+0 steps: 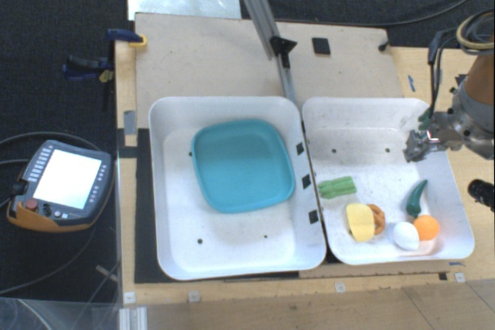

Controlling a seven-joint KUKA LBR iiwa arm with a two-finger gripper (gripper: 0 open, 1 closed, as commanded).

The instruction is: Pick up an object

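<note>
My gripper (418,144) hangs over the right side of the right bin (363,116), above and apart from the objects. Nothing shows between its fingers. Below it lies a dark green curved piece (416,197). In the bin's front part lie a light green block (336,187), a yellow piece (360,221) with a brown item (377,218) beside it, a white egg (406,236) and an orange ball (426,227).
The left bin (166,166) holds a teal square plate (243,165). A grey pole (259,4) slants in from the top toward the gap between the bins. A teach pendant (58,185) lies left of the bench.
</note>
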